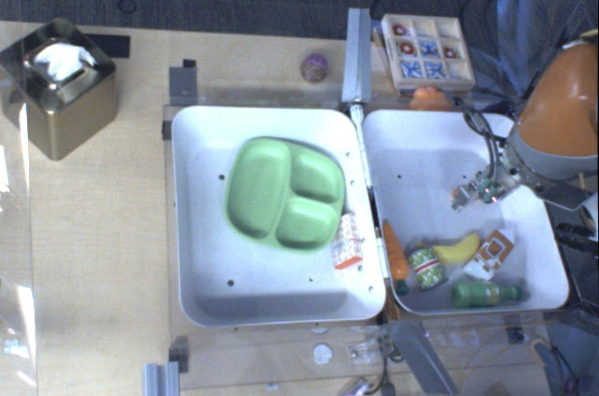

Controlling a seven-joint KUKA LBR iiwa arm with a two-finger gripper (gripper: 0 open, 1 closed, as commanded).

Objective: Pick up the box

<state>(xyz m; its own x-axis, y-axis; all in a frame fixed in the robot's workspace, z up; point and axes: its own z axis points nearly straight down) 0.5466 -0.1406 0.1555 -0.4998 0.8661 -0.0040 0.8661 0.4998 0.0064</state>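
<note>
**A:** Biggest things first: what is on the bench?

**B:** Two shallow white bins, side by side. The left bin holds a green divided plate, which sits over its middle. The right bin holds the smaller things. The grey arm with its orange band enters at that bin's 3 o'clock.

**A:** And the gripper?

**B:** The gripper hangs above the bare floor of the right bin, a little toward 3 o'clock from centre. I cannot tell whether it is open or closed, as it is small and tangled with cable. Nothing is visibly held in it.

**A:** Where is the box?

**B:** I see two candidates. A white-and-red box lies at 4 o'clock in the left bin, touching the plate's edge and close to the bin wall. A brown-and-white box lies at 5 o'clock in the right bin, well below the gripper.

**A:** What else is in the right bin?

**B:** All of it lies along the 6 o'clock side. A green bottle lies on its side just below the brown-and-white box. A banana touches a small can, and a carrot lies at 8 o'clock against the wall.

**A:** And outside the bins?

**B:** A brass-coloured container sits at 10 o'clock on the bench, a tic-tac-toe board at 1 o'clock, and a small purple ball at 12.
</note>
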